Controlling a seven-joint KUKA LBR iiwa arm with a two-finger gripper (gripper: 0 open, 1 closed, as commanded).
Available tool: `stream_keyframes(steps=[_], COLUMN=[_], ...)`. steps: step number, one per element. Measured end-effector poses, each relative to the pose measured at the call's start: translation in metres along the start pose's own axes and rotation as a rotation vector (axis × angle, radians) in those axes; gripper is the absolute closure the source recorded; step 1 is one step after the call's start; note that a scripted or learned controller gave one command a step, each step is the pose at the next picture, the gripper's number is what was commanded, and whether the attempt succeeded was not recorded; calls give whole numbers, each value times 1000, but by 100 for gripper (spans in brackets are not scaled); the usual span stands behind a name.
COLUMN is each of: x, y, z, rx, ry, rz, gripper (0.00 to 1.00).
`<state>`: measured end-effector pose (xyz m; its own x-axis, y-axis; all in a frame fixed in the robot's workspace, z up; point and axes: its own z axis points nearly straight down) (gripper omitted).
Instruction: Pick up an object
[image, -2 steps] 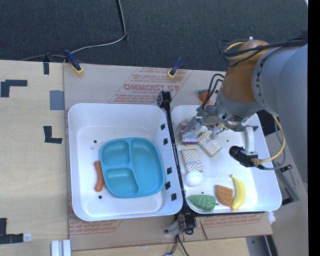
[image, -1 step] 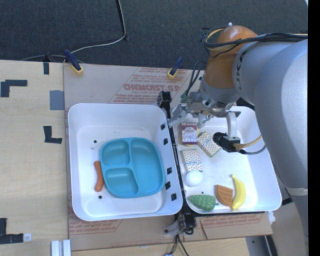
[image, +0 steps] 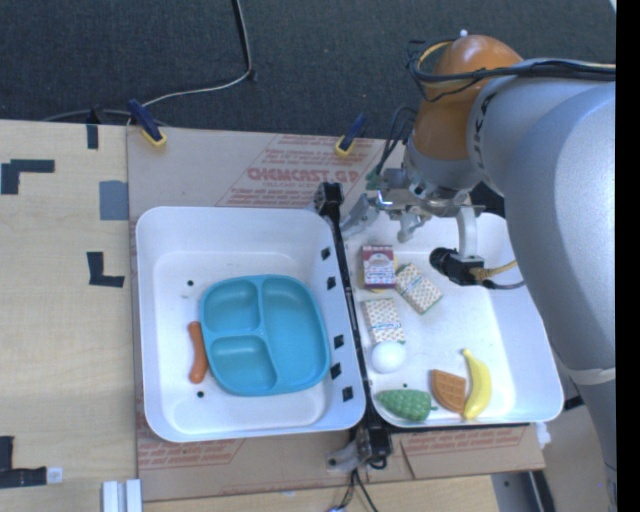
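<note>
Field notes. My claw (image: 405, 215) is hanging over the back end of the right-hand shallow white bin (image: 505, 330), close to its rear rim. I cannot tell from this angle whether it is open or closed, and I am seeing nothing carried in it.

Working outward:
- **Nearest:** a small red-and-white cardboard carton (image: 378, 267) is lying flat on the bin floor just in front of the claw. I am judging it the likeliest pick.
- **Next to it:** a pale patterned box (image: 419, 289) is sitting askew, just beside the carton.
- **Nearer the camera:** a second pale patterned packet (image: 383, 320), with a white egg-shaped ball (image: 388, 355) at its front edge.
- **Front wall:** a green knobbly lump (image: 405, 403), an orange wedge (image: 449, 390) and a yellow banana (image: 477, 383) are lying close together.
- **Left-hand white bin (image: 170, 260):** a blue divided plastic tray (image: 265, 333), with an orange sausage-shaped piece (image: 197, 352) just beside its left side.

What could go wrong: the carton is lying low and flat, so a shallow descent is likely to close on air, while a deep one risks pressing into the bin floor. The askew box is crowding the carton's right side — a descent slightly off that way could nudge both or catch a corner of each. The ball would roll at a touch.

Edges and room: the carton is sitting near the dark ridge (image: 343, 300) where the two bins meet, so clearance on that side is tight. Open floor is lying toward the right of the bin, between the askew box and the banana.
</note>
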<state>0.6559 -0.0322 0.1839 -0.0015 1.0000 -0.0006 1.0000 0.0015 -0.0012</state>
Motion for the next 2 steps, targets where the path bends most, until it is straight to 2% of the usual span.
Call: stream_keyframes(steps=[1,2], x=[21,20], y=[12,12], z=[0,-10], rx=[0,0], ry=[0,-3], rz=[1,0], gripper=[0,100])
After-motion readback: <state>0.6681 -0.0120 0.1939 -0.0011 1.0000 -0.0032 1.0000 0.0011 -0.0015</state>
